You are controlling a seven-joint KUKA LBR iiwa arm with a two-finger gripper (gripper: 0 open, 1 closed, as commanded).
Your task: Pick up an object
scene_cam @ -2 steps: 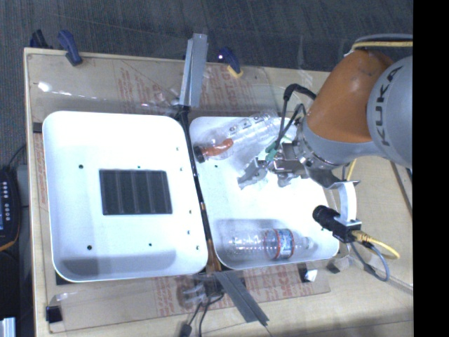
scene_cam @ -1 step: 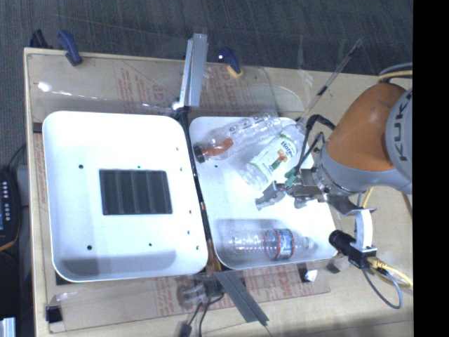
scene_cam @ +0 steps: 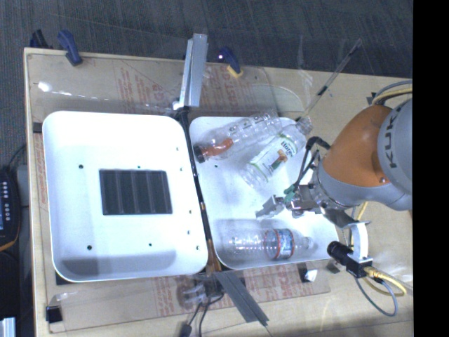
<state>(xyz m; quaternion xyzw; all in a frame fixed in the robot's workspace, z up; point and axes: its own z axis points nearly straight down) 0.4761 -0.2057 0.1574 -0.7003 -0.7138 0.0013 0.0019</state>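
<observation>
1. Camera view, task things: three clear plastic bottles lie in the right-hand shallow white bin (scene_cam: 210,248). A clear plastic bottle with a red-and-blue label band (scene_cam: 270,243) lies on its side along the near edge of that bin, just below the gripper. A clear plastic bottle with a white-and-green label (scene_cam: 273,158) lies slantwise in the upper middle of the bin, up and to the left of the gripper. A crumpled clear plastic bottle with an orange-red neck end (scene_cam: 235,136) lies along the far side, its orange end toward the divider between the bins.

2. Camera view, gripper: the two-finger metal gripper (scene_cam: 270,208) sits over the right part of the right bin, between the labelled slanted bottle and the bottle at the near edge. Its tips point left, toward the middle of the bin. I cannot tell whether it is parted or closed, and no bottle shows between its tips.

3. Camera view, arm: the grey arm with an orange band (scene_cam: 358,156) reaches in from the right, bent down over the right rim of the bin, with cables trailing near the bench edge.

4. Camera view, rest: the left-hand shallow white bin (scene_cam: 70,188) holds a dark ribbed rectangular panel (scene_cam: 135,192) at its middle.
</observation>
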